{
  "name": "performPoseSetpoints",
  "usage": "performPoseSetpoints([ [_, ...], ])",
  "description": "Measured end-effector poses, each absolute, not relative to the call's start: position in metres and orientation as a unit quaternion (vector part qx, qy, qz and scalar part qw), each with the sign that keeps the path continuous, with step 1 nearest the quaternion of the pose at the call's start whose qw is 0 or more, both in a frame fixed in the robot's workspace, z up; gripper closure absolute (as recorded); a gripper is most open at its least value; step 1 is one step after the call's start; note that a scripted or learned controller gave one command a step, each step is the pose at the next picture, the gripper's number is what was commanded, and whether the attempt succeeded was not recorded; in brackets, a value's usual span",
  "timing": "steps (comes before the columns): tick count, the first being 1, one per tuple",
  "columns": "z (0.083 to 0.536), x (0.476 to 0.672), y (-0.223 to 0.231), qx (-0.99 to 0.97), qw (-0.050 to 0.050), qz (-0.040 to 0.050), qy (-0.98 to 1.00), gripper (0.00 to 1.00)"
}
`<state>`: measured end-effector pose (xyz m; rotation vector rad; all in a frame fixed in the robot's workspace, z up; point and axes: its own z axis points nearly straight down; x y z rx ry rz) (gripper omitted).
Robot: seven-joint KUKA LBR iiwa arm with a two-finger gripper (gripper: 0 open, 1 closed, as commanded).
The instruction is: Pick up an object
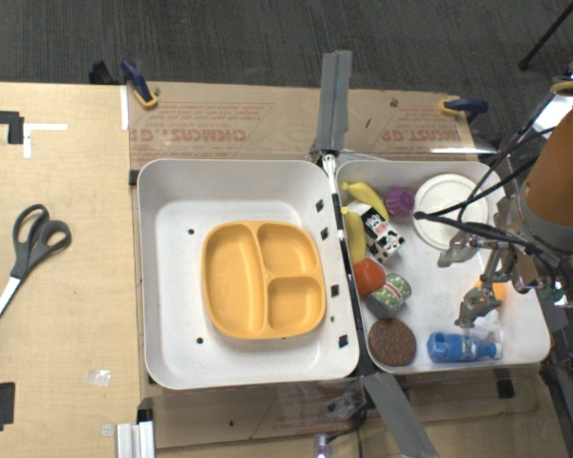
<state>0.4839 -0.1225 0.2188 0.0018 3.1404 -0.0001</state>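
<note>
Blue bottle (pixel 464 347) lies flat at the right bin's (pixel 530 351) near edge, just under the hand (pixel 477 303); whether that hand is open or closed I can't tell; banana (pixel 361 203), ball (pixel 368 276), brown disc (pixel 392 342) crowd the divider, so the bottle looks the easier pick.

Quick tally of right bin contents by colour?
Yellow: 1, curved yellow banana
Purple: 1, purple bumpy ball
White: 1, round white plate
Red: 1, red-orange ball
Green: 1, green-white round toy
Brown: 1, brown disc
Blue: 1, blue plastic bottle
Black-white: 1, black-white toy
Total: 8
</note>
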Motion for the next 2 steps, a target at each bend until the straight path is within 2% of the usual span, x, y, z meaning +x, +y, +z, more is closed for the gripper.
performPoseSetpoints([
  [1,0.11,0.489,-0.191,0.019,0.017,-0.0044,1.0,0.0],
  [2,0.093,0.55,-0.221,0.051,0.003,-0.0004,0.999,0.0],
])
